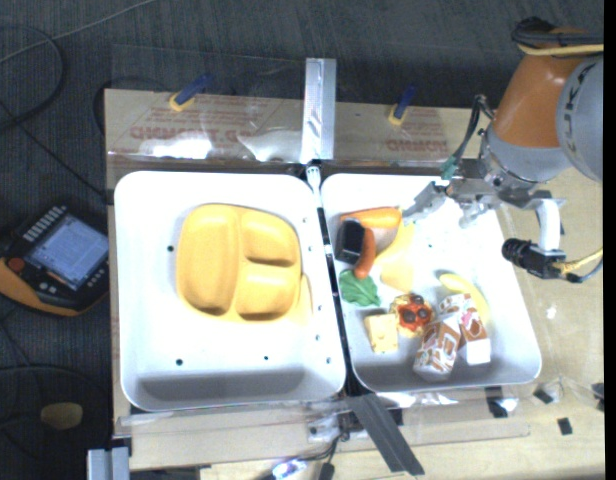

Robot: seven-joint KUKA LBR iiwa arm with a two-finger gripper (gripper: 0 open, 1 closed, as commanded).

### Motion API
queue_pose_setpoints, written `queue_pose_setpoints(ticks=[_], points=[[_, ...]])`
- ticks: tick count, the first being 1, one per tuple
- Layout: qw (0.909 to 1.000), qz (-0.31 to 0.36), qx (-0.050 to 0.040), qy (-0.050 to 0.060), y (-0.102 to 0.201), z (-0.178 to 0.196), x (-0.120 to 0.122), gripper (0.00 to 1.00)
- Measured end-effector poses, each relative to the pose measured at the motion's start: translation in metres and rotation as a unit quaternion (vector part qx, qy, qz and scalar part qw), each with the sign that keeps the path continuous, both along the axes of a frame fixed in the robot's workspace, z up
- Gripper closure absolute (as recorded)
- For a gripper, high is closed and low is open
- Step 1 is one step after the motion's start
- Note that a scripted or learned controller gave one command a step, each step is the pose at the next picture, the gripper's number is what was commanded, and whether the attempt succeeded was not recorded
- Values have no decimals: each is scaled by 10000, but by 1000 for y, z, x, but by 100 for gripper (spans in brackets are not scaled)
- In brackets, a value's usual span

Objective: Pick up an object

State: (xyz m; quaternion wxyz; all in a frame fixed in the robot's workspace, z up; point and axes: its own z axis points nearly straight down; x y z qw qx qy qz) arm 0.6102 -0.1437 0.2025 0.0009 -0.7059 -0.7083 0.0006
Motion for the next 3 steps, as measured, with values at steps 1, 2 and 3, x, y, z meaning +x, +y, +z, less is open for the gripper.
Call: queue_pose_setpoints(ticks=[1,2,3], points=[[10000,-91,-14,5,22,-95,46,0],[9999,-91,-34,86,20,-88,42,100],[9999,100,-14,-6,-8,-32,52,100]])
